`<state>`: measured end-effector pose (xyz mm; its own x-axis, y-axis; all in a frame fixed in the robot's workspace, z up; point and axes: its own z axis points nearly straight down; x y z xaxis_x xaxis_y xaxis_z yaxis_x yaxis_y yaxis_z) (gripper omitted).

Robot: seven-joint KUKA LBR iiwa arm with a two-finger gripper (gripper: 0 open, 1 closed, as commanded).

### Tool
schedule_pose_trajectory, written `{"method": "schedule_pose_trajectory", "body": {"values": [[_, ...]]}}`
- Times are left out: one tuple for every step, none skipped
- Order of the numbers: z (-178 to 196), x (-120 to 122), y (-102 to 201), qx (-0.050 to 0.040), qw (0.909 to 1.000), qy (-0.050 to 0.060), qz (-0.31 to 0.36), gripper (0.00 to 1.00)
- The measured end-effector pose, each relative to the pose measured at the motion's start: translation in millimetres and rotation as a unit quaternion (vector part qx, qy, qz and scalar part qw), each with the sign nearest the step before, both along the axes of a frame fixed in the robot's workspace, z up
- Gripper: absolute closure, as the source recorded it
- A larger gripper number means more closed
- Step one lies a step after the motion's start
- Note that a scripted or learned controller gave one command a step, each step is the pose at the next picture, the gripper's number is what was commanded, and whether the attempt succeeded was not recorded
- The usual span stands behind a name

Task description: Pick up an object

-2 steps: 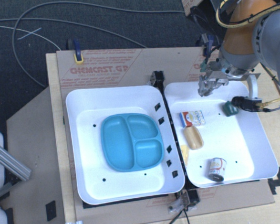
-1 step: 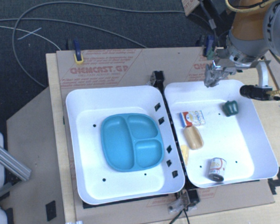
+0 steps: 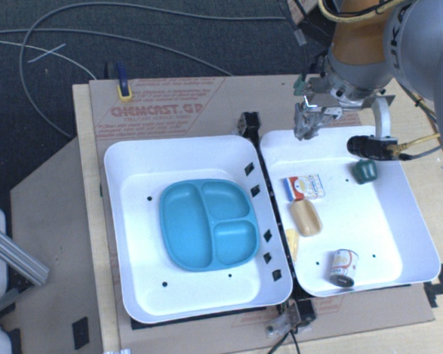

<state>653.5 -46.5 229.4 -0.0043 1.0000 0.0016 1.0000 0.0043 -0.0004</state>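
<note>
A: Where was the gripper (image 3: 307, 131)?
B: Over the right bin's (image 3: 406, 220) far edge, fingers narrow, holding nothing.
A: And the can (image 3: 342, 268)?
B: Lying near that bin's front edge.

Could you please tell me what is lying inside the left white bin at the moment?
The left bin holds a blue divided plate with three compartments, nothing in them. What lies beneath the plate is covered.

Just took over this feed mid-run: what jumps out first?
A big blue divided plate lies alone in the left bin. The gripper hangs over the right bin's far edge, well back from the small items there: a tan bread roll, a can and a green block.
</note>
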Motion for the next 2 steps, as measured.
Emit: {"method": "schedule_pose_trajectory", "body": {"values": [[-10.1,7.3,50.5,-0.0006,1.0,0.0,-0.001,1.0],[-6.0,11.9,94.0,-0.0003,1.0,-0.001,0.0,1.0]]}}
